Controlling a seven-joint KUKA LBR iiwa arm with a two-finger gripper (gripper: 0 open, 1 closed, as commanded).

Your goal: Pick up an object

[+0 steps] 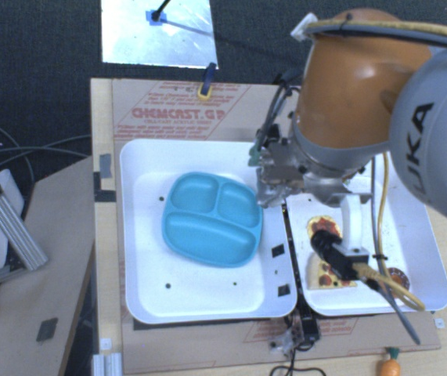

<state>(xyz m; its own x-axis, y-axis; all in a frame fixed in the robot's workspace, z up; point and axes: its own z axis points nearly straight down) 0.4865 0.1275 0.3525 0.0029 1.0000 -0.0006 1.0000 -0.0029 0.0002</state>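
the gripper point(273, 185) hangs over the seam between the two bins; i cannot tell whether it is apart or together. a blue divided plate point(207, 222) lies just beside it, toward the view's left. small food-like pieces point(325, 227) lie on its other side.

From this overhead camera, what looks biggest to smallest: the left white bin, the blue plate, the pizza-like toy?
1. left white bin
2. blue plate
3. pizza-like toy, partly covered, yet clearly the smallest
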